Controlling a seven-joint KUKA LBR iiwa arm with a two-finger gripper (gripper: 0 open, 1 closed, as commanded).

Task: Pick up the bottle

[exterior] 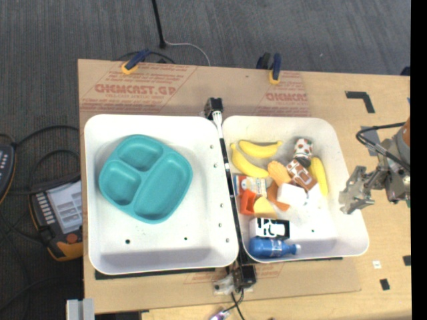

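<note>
A blue bottle [272,248] lies on its side at the front edge of the right bin [347,235], its cap pointing right. My gripper [349,193] hovers over that bin's right rim, to the right of and behind the bottle. Its fingers are open and point left with nothing between them. It is well apart from the bottle.
The right bin also holds two bananas [253,151], an orange piece [277,172], a brown and white container [301,168], a white block [291,195], a red and white box [252,193] and a black and white card [272,228]. A teal divided plate [145,177] sits in the left bin [107,245].
</note>
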